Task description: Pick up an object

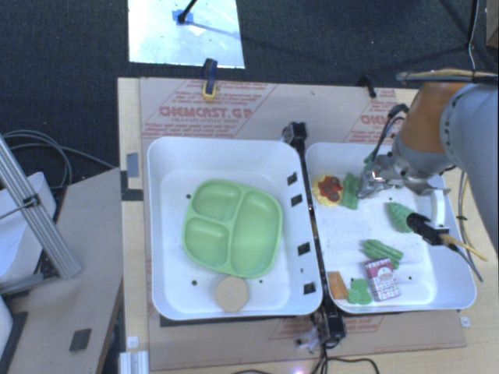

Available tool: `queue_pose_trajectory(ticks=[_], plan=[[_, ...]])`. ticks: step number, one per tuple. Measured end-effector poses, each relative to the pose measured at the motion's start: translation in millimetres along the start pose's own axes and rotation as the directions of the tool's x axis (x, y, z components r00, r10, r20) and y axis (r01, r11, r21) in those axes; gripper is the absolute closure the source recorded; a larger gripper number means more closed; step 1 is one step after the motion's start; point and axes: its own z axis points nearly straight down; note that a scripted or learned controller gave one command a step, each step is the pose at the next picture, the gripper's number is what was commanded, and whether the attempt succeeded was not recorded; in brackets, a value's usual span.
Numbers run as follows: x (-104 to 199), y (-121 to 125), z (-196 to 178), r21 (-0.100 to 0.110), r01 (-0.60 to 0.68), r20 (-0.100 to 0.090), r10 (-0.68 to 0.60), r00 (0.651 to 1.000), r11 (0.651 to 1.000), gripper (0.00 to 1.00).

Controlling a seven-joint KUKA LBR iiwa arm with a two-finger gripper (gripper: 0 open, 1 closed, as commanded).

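Two white bins are sitting side by side on the counter. Left bin (160, 209) is holding a green divided plate (232, 227) and a tan disc (231, 294). Right bin (452, 287) has the toy food: a pizza slice (328, 189), green bits, a small red box (381, 278). The tool (373, 176) is hovering low by the green piece (350, 192) beside the pizza slice, honestly can't tell if it's gripping anything.
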Motion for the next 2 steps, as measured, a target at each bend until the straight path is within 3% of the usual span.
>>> queue_pose_trajectory(ticks=[1,2], plan=[[-63.2,41.0,-1.0,0.0,-0.006,0.001,0.006,1.0,1.0,0.0],[-65.3,-21.0,0.5,0.011,-0.008,-0.003,0.008,1.0,1.0,0.0]])
